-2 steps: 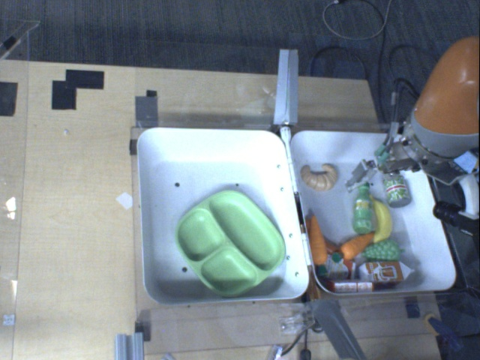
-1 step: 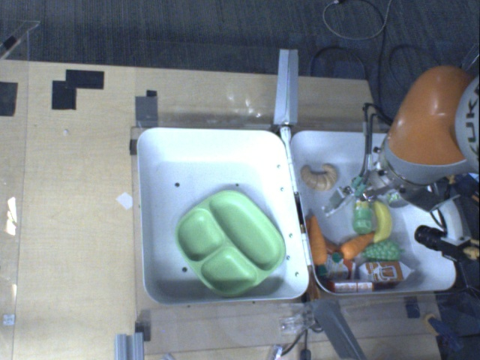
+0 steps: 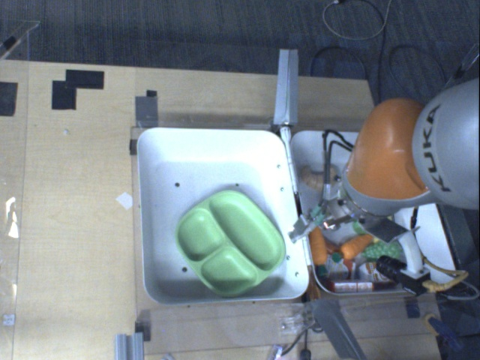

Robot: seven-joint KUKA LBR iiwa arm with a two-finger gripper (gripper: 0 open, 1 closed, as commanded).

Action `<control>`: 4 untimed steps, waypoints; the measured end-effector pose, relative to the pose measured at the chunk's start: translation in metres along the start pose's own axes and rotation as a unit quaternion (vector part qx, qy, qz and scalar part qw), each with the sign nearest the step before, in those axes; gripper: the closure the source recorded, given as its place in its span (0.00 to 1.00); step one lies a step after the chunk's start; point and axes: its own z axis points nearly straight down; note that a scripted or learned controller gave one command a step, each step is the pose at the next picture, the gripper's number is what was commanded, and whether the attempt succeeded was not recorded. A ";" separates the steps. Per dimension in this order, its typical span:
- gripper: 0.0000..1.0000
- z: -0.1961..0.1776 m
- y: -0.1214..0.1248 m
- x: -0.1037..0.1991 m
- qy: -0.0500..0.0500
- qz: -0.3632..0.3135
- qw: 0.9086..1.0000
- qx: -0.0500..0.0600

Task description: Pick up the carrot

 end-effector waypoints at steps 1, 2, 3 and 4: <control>0.00 0.000 0.005 0.014 0.000 -0.026 1.000 0.000; 0.00 0.000 0.001 0.000 0.000 -0.045 0.999 -0.001; 0.00 0.000 0.001 0.002 0.000 -0.084 0.996 0.000; 0.00 0.000 0.000 -0.001 0.000 -0.097 0.995 -0.001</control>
